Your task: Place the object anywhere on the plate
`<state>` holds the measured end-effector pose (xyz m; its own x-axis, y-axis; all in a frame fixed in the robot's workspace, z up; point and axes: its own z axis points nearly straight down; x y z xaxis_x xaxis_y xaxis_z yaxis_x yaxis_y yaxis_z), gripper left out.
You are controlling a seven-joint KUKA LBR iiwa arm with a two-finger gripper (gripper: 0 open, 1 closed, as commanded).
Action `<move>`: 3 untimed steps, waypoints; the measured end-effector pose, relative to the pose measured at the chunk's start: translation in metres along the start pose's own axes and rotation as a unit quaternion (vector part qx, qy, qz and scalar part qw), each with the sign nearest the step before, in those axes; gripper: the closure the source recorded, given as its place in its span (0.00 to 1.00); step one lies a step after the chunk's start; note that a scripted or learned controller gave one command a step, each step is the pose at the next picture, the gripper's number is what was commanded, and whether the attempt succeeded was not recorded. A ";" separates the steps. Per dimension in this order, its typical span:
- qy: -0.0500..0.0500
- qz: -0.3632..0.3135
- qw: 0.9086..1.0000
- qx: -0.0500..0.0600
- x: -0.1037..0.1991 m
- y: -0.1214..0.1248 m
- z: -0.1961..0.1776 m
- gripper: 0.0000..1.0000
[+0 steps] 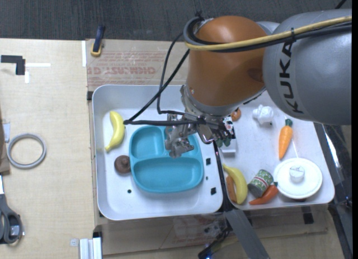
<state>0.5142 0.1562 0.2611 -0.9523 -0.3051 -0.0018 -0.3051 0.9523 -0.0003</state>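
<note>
So the gripper is hanging right over the blue divided plate in the left bin, about above the ridge between the plate's far compartments, and honestly I can't tell from up here whether it's got anything in it. The wrist and cable clutter hide the claw, so released, clenched or grasping something, I can't say. Which object is "the object" is also a guess: candidates in the left bin are the banana just left of the plate and the small brown round thing touching its left rim. The right bin has another banana, a carrot, a small can and a white lidded cup, all well apart from the plate. If it is carrying something, my advice is to drop low over a flat compartment floor, not the divider, and let go gently so nothing rolls out. The big near compartment looks like the safest target.
</note>
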 end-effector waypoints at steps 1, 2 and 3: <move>-0.002 -0.223 0.975 0.000 0.010 -0.050 -0.047 1.00; 0.000 -0.319 0.948 -0.001 0.007 0.030 -0.011 1.00; 0.000 -0.359 0.934 -0.002 0.005 0.072 0.042 1.00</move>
<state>0.4873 0.2231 0.2195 -0.5033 -0.8641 -0.0014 -0.8641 0.5033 0.0017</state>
